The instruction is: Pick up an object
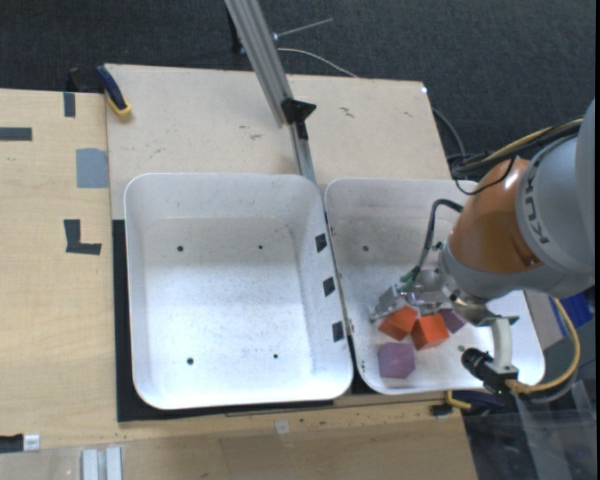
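So the arm (540, 218) is reaching into the right bin (380, 208) from the right, with the gripper (412, 303) down over a little cluster of objects near the bin's front. There are two orange blocks: one (399, 322) right under the gripper and apparently touching it, and another (431, 330) just beside it on the right. Both sit tilted, corners toward the bin's front, neither with a clear long axis. A purple block (397, 360) lies just in front of them. Can't tell how the gripper stands, or if it's actually got anything. The left bin (220, 288) sits alongside.
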You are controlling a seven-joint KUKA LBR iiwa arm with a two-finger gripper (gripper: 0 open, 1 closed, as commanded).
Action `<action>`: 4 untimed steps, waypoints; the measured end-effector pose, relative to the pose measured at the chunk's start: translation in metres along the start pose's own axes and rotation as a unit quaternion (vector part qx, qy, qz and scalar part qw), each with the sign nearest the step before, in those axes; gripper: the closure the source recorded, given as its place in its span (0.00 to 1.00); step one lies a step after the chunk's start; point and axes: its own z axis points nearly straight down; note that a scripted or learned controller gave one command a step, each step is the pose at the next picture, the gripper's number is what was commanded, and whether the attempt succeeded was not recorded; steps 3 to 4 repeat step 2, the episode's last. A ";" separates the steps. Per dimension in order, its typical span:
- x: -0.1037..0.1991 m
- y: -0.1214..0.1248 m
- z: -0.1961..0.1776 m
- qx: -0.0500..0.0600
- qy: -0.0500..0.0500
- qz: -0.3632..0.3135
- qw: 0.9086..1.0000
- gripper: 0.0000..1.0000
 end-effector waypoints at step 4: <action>0.002 -0.001 -0.011 0.001 0.001 -0.001 1.000 0.00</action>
